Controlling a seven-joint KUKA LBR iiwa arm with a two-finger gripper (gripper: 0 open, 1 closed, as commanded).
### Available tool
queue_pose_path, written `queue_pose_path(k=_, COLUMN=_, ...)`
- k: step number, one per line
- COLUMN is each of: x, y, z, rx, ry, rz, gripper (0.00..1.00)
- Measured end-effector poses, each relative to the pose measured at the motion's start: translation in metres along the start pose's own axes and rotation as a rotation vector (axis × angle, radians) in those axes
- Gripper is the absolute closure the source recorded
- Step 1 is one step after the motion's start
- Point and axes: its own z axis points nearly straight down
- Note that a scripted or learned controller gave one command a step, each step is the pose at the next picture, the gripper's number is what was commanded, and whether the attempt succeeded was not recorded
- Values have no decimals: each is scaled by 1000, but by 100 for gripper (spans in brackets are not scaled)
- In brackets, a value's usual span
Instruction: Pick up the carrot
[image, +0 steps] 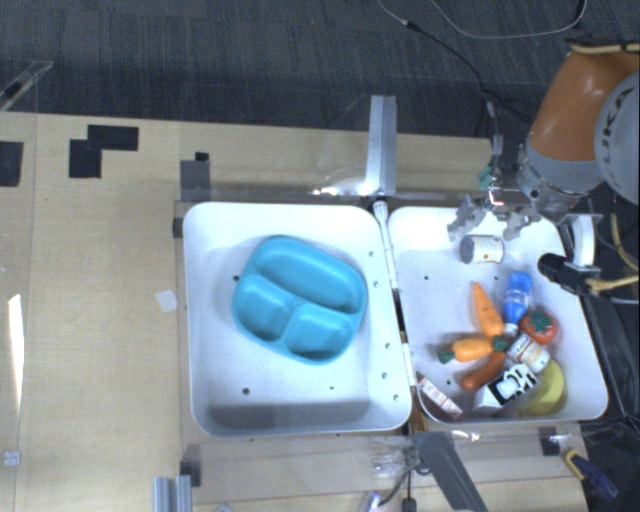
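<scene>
An orange carrot (487, 310) lies tilted in the middle of the right bin (432, 250). A second orange piece with a green end (468, 350) lies just below it, beside a darker orange-red stick (484, 371). My gripper (490, 220) hangs over the far edge of the right bin, well behind the carrot. Its fingers are spread open with nothing between them. A small white cylinder (484, 249) lies just in front of the fingers.
A blue bottle (517, 293), a red tomato-like item (539, 326), a yellow banana (546, 392), a black-and-white item (514, 383) and a small packet (440, 397) crowd the carrot's right and near side. The left bin (215, 390) holds a blue sectioned plate (298, 298).
</scene>
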Motion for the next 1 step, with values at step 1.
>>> queue_pose_path(k=1, x=-14, y=-38, z=115, rx=-3, ry=-1, rz=-53, gripper=0)
